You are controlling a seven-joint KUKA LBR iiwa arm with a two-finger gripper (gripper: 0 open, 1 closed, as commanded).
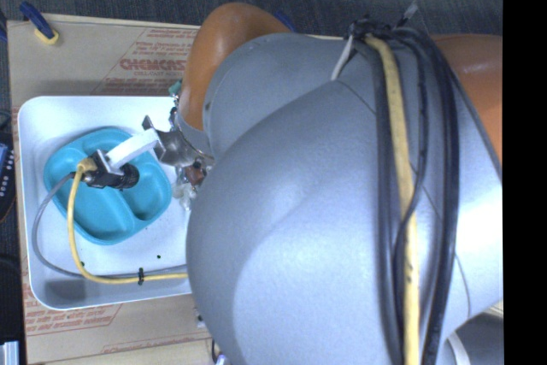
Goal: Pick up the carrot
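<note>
My grey arm [342,209] covers most of the view, its orange band [224,43] near the top centre. The gripper [183,160] reaches down into the left bin [34,124], at the right edge of a blue bowl-like dish [111,201]. Most of the gripper is hidden under the wrist. A small orange-brown patch [196,174] shows right beside the gripper; I cannot tell whether it is the carrot.
A yellow cable [75,235] loops from a black plug [115,177] on a white bracket [132,150] over the blue dish and along the bin floor. The brown cardboard [137,55] lies under the bin. A blue-and-yellow clamp [38,23] sits at the far left.
</note>
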